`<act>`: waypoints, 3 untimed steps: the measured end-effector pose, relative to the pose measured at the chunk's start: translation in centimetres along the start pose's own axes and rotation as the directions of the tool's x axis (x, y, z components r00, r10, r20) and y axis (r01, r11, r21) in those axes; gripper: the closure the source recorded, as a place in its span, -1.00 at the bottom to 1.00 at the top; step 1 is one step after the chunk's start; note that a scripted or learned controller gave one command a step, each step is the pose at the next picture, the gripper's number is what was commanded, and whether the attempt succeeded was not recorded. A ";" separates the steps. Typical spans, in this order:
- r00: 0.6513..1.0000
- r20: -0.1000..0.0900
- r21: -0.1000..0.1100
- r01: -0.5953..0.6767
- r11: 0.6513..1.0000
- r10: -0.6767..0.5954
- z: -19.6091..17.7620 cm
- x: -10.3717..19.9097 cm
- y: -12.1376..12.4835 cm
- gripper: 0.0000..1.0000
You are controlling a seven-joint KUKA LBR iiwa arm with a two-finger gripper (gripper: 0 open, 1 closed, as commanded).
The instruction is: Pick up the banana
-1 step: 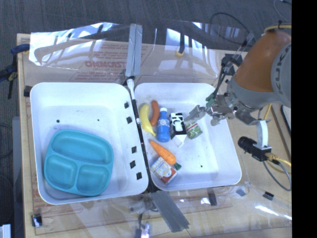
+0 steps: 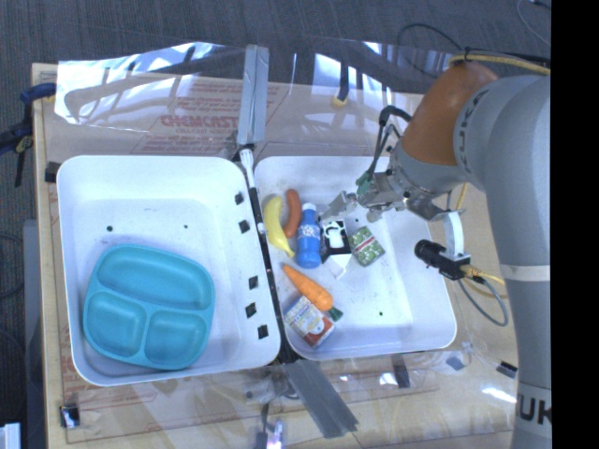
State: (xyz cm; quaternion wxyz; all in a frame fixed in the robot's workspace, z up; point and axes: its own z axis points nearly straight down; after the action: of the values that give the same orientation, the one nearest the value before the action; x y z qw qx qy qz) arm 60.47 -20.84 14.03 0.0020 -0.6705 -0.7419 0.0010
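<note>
The yellow banana (image 2: 275, 227) lies at the left side of the right bin (image 2: 426, 316), close to the divider, with its length running toward the camera. A red-brown sausage (image 2: 293, 210) lies right beside it, and a blue bottle (image 2: 309, 239) stands just to its right. My gripper (image 2: 348, 204) hangs low over the middle of the right bin, to the right of the banana and apart from it, above a small black and white item (image 2: 334, 238). Nothing shows between its fingers.
An orange carrot (image 2: 310, 288) and a small printed carton (image 2: 310, 320) lie at the front of the right bin. A green packet (image 2: 365, 247) lies under the wrist. The left bin (image 2: 94, 185) holds a blue divided plate (image 2: 146, 303).
</note>
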 end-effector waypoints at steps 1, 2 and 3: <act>0.963 0.004 -0.005 0.271 0.963 -0.271 4.7 4.3 4.7 -1.00; 0.962 0.004 -0.005 0.275 0.962 -0.275 3.7 4.3 4.8 1.00; 0.962 0.005 -0.005 0.275 0.961 -0.275 3.7 4.3 4.8 -1.00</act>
State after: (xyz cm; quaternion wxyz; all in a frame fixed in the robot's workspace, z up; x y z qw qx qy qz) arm 64.74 -16.08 10.32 -0.0012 -0.5611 -0.8277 0.0000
